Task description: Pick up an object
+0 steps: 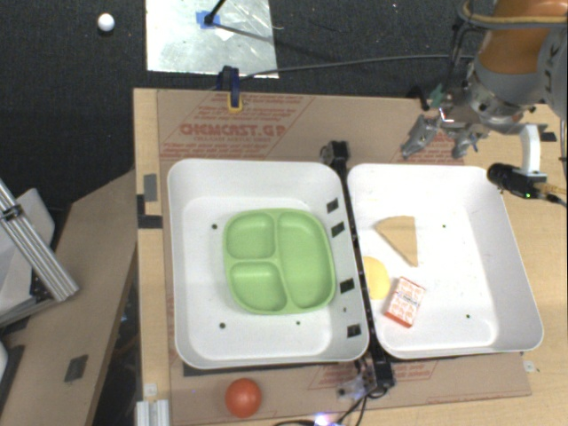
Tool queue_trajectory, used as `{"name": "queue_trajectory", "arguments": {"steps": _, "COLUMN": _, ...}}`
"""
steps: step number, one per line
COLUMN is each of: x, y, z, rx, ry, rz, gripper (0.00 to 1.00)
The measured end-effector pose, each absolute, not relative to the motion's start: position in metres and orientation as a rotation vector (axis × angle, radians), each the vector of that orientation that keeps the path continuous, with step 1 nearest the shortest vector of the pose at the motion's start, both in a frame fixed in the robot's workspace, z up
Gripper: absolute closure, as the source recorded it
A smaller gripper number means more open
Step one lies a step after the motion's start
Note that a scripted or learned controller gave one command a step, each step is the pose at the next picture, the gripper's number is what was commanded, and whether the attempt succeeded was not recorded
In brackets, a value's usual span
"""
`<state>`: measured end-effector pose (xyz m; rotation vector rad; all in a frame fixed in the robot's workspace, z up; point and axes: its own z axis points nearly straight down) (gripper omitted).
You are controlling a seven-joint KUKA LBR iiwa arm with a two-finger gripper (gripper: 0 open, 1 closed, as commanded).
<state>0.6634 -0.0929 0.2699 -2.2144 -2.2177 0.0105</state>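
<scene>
Your left bin carries a green divided plate lying flat at its centre, three compartments facing up. At 6 o'clock from that plate, outside the bin on the cardboard, sits an orange ball. In your right bin, a tan wedge lies near the middle; a yellow piece sits at 7 o'clock from it, against the bin's left wall, and a red-and-white carton rests just beside the yellow piece at its 4 o'clock. At 1 o'clock from the wedge, beyond the bin's far rim, hangs your gripper, fingers spread apart with nothing between them, well apart from all three objects
</scene>
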Motion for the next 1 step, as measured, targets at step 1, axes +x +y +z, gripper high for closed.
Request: {"name": "queue_trajectory", "arguments": {"steps": 1, "x": 0.6651, "y": -0.0928, "z": 0.2776, "rx": -2.219, "ry": -2.226, "rz": -0.001, "gripper": 0.00}}
